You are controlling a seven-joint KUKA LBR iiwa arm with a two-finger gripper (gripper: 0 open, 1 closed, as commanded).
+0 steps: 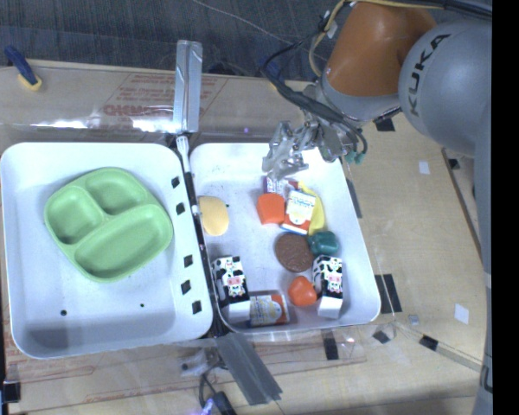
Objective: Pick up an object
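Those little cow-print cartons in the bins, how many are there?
2, both in the right bin. One cow-print carton stands near the bin's front left, beside the divider. The other cow-print carton is at front right, below the green object. Others could hide under the pile.

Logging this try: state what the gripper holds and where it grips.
Cannot be told: the gripper hovers above the right white bin, by the orange block.

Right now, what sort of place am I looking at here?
Most likely a robotics lab bench set up for grasping trials. A KUKA arm reaches over two white bins, one holding a green divided plate, the other toy food and small cow-print cartons, with tape marks on the bench.
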